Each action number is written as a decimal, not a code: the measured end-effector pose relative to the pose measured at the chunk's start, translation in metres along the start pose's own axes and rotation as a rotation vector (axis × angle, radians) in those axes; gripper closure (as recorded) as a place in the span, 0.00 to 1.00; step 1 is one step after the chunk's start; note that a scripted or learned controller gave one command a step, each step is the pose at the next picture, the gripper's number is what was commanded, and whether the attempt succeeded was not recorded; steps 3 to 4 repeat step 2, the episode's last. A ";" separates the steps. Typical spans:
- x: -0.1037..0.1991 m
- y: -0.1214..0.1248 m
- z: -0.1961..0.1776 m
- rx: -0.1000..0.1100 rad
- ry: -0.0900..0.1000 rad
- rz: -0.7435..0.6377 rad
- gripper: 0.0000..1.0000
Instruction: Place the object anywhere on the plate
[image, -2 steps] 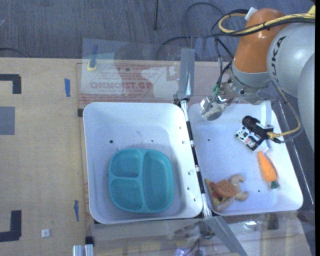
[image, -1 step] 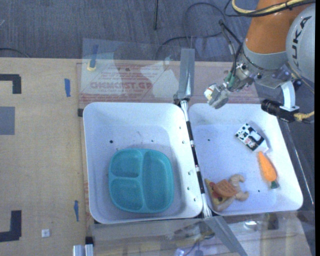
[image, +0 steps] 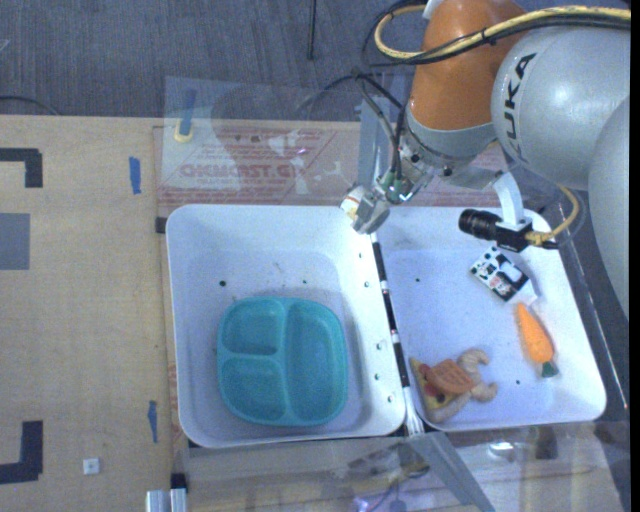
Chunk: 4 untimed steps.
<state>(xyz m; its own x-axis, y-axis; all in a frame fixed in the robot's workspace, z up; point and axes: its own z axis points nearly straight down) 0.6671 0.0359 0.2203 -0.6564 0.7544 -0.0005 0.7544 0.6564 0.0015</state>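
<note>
A teal divided plate (image: 284, 360) lies in the left bin (image: 200, 250), toward its front. In the right bin (image: 440, 280) an orange toy carrot (image: 536, 338) lies near the right wall. A tan and red toy animal (image: 455, 383) rests in that bin's front left corner. A small black-and-white block (image: 498, 275) sits at the back right. My gripper (image: 366, 209) hangs above the back end of the wall between the two bins, well away from all these objects. I see nothing in it.
A black cylindrical part with a yellow cable (image: 492, 226) sticks out over the right bin's back. The grey arm (image: 560, 90) covers the upper right. Wooden bench top (image: 70, 300) with tape marks lies left of the bins.
</note>
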 end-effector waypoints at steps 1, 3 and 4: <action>0.121 -0.015 0.042 -0.001 0.000 -0.082 1.00; 0.120 -0.016 0.041 -0.001 0.000 -0.080 0.00; 0.120 -0.016 0.041 -0.001 0.000 -0.080 0.00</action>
